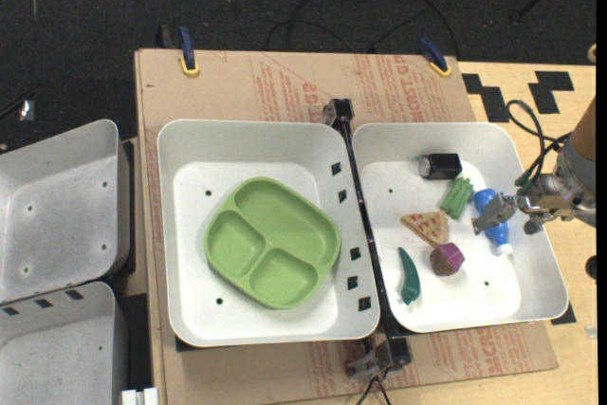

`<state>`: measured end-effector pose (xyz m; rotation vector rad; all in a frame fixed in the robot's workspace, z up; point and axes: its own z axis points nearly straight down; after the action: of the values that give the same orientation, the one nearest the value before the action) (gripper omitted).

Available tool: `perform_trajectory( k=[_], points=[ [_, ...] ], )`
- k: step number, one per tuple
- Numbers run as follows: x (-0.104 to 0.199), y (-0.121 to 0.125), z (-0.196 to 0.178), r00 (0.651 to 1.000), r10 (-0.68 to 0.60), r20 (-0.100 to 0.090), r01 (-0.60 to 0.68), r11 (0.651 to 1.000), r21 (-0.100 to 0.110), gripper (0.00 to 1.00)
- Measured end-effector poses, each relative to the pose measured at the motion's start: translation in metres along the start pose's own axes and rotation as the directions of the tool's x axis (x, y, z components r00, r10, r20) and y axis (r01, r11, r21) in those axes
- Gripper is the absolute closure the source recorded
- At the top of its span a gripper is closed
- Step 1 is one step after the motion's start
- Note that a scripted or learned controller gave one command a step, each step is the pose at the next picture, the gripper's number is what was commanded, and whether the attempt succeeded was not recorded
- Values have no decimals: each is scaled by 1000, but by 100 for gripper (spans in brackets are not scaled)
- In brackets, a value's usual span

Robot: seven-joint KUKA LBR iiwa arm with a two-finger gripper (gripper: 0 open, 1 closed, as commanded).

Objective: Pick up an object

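Claw [505,215] over the right bin [531,299] beside a blue object [493,221] — grip state unclear

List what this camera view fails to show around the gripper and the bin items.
- Gripper: finger state too small to tell.
- Blue object: partly hidden behind the gripper, identity unclear.
- Arm: cut off by the right edge.
- Purple object: too small to identify.

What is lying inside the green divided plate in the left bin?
Nothing visible: all three compartments of the green plate show bare. It rests on the left bin; the bin floor beneath the plate is covered.
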<state>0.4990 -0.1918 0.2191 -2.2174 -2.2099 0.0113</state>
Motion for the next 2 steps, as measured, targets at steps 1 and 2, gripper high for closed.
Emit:
perform_trajectory(
  k=[1,2],
  points=[
    [0,3,-6,1000,-4,3,4,1000,-12,0],
    [0,13,50,1000,-3,2,3,1000,-9,0]
  ],
)
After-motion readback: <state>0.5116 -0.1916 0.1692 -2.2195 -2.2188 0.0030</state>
